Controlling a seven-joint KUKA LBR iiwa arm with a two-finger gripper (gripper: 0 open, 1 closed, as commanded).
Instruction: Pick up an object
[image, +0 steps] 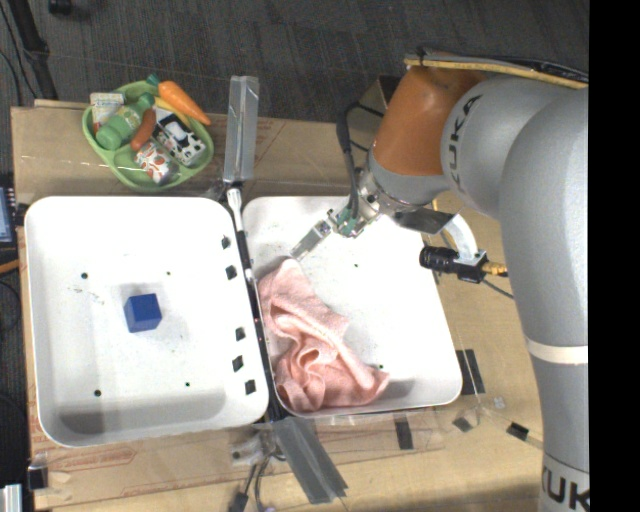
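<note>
Camera view: two bins (60, 225), one blue cube (143, 311), one pink cloth (312, 345).

Tan bench top (300, 150) stands on dark carpeted floor (300, 40).

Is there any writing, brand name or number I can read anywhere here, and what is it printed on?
"KUKA" on the grey robot arm, near the orange band; the letters are partly cut off.
"KU" at the bottom right, on the arm's base; the rest runs out of the picture.
The small packets in the green bowl carry print, too small and blurred to read.
</note>
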